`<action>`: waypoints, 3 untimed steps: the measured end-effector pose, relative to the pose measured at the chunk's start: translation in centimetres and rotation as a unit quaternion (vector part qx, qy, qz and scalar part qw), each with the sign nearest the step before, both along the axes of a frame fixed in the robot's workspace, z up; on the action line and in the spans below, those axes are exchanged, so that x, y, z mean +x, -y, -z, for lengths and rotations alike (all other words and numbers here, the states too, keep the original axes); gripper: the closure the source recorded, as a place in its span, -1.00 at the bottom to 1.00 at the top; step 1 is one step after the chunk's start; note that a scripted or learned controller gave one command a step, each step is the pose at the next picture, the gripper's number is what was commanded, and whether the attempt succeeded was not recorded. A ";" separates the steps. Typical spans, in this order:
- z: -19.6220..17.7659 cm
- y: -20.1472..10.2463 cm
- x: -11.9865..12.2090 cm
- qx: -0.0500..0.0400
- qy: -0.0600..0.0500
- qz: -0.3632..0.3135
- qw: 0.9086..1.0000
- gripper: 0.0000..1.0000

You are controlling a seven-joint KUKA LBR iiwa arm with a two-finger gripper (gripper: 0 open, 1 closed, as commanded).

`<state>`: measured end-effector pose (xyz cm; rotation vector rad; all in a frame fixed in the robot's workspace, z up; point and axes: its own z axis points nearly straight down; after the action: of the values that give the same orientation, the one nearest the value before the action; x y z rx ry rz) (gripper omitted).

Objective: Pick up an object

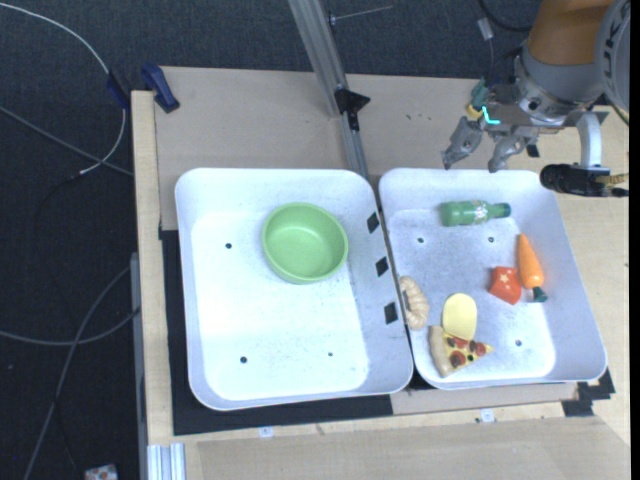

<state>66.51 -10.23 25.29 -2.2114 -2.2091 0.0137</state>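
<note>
Up above the green bottle (474,211), the gripper (483,154) hangs with fingers apart, holding nothing

I see two white bins on a pale tan desk (250,118), both speckled with fine dark dots. The left bin (210,298) holds a light green bowl (305,242). In the right bin (570,338) I see a green bottle (470,212) with a paler cap end, an orange carrot (529,259) with a dark green tip, a red block (505,285), a pale yellow piece (460,316), a tan pizza slice (455,351) with red spots, and a beige, lumpy pastry (414,302). My arm (570,28) is grey with an orange band, and the tool (487,153) is grey with a small cyan glow. The floor (60,218) is dark blue-grey, crossed by white cables (70,28). A blue clamp (160,88) sits at the desk's corner.
</note>
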 end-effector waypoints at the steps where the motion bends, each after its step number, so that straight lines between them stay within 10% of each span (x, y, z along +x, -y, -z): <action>1: -0.5 0.0 0.2 0.000 0.005 0.000 1.000 -1.00; 3: 9.7 -0.2 0.1 -0.001 0.003 0.000 1.000 -1.00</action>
<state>66.61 -10.05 15.59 -2.2136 -2.2133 0.0093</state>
